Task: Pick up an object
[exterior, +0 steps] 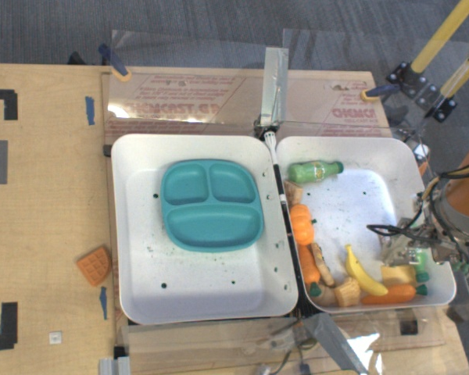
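nearest in the right bin (375,151), a banana (363,272) lies beside a carrot (391,294), with the pincer (410,250) low just right of them; whether it is wide or narrow i cannot tell. the banana looks light, smooth and stiff, best gripped across its middle. farther off lies a green bottle (314,170).

Plastic on wood
Glossy white plastic bins (133,233); a smooth, matt teal plate (212,204); the counter (39,201) is pale bare wood; clear film (180,92) shines at upper centre.
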Motion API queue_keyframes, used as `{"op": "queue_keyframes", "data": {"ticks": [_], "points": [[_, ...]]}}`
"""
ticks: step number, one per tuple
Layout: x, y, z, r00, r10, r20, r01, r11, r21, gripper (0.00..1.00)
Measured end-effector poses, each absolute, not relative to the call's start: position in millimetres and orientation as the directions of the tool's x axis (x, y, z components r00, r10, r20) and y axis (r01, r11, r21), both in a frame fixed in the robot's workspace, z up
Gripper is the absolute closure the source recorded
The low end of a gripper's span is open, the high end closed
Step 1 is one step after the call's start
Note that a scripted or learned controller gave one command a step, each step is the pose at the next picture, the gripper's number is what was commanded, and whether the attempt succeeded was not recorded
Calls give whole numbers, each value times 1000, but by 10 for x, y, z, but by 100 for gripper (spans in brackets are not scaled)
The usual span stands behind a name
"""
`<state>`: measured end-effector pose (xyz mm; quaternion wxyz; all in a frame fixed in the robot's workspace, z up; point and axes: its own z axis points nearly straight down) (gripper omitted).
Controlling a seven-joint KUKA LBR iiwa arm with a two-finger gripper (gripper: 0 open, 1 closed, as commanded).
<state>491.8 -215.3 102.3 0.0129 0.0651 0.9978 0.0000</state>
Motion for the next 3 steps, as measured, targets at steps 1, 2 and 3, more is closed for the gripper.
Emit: {"op": "queue_keyframes", "data": {"ticks": [1,2,3], "points": [[5097,-2231,1277,-973,-231,-10,-231,973,-4,100],[5451,-1619,1536,-1000,8,-11,8,1000,0,100],[5458,-2077,960,-922,-388,-8,-388,922,-2,100]]}}
